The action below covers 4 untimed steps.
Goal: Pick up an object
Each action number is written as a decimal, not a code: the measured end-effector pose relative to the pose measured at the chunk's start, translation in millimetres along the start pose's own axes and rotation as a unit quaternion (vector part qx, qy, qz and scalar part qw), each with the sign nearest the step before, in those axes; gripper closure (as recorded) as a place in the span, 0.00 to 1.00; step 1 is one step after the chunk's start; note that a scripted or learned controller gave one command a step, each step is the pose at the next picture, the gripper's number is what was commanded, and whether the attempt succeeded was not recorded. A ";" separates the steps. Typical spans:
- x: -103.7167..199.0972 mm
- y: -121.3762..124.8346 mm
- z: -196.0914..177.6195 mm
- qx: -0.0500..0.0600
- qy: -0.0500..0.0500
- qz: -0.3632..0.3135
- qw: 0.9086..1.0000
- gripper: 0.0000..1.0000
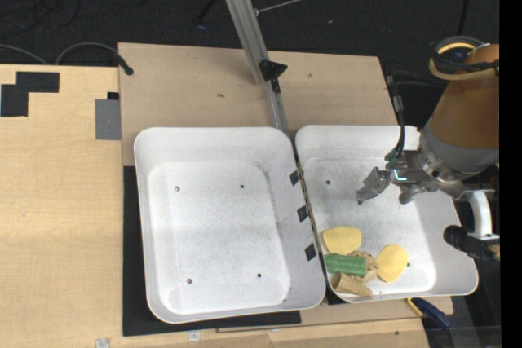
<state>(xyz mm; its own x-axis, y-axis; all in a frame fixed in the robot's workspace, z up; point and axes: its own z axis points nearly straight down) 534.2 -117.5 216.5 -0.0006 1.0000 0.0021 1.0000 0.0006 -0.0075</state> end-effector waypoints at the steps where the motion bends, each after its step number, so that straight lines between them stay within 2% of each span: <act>1: -1.3 0.6 -1.8 -0.002 0.000 0.002 1.000 0.00; 2: 8.7 -4.9 54.3 0.001 0.000 0.001 1.000 0.00; 3: 2.7 -8.8 100.8 0.001 0.000 0.001 1.000 0.00; 4: 2.3 -6.8 122.9 -0.005 -0.001 0.002 1.000 0.00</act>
<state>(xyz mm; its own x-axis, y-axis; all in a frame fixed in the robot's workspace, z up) 526.4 -114.9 93.7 0.0029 1.0000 -0.0004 1.0000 -0.0029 0.0029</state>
